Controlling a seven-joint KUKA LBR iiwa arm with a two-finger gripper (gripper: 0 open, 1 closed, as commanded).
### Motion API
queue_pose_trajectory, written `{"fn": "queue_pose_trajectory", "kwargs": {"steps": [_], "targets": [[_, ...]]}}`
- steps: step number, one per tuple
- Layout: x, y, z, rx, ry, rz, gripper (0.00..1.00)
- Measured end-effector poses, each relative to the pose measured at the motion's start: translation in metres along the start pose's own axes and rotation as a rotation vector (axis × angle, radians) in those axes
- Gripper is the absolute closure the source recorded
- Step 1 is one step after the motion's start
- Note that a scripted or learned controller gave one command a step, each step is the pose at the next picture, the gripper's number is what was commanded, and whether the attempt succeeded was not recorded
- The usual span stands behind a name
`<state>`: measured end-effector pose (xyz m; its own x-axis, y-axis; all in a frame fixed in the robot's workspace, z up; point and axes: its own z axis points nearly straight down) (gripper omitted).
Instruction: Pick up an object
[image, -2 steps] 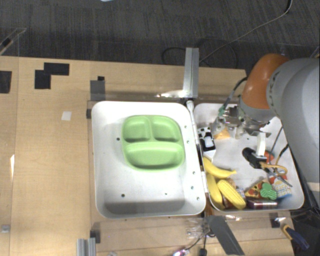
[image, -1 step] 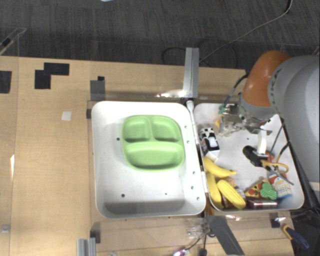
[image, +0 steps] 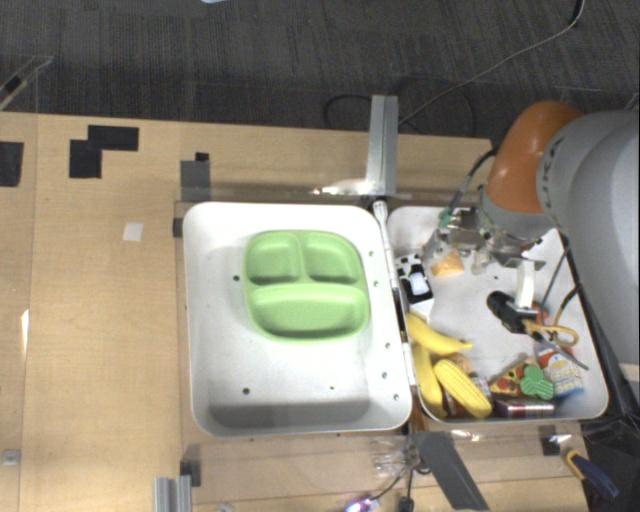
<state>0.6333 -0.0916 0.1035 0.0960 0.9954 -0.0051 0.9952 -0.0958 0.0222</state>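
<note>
Green divided plate (image: 304, 283) sits alone in the left bin; over in the right bin, an orange-tan piece (image: 450, 264) lies just left of the gripper (image: 478, 250). Whether the fingers have closed, can't tell.

Even, fairly bright overhead light. The left bin (image: 215, 300) glares near white, with a soft grey shadow along its 6 o'clock wall. The green tray (image: 305, 283) shows mild sheen. Small items at 4 o'clock are soft and grainy. The arm (image: 590, 180) at 3 o'clock looks blurred.
</note>
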Motion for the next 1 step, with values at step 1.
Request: {"fn": "queue_pose_trajectory", "kwargs": {"steps": [1], "targets": [[0.0139,0.0369,0.0155,0.012,0.005,0.014,0.0]]}}
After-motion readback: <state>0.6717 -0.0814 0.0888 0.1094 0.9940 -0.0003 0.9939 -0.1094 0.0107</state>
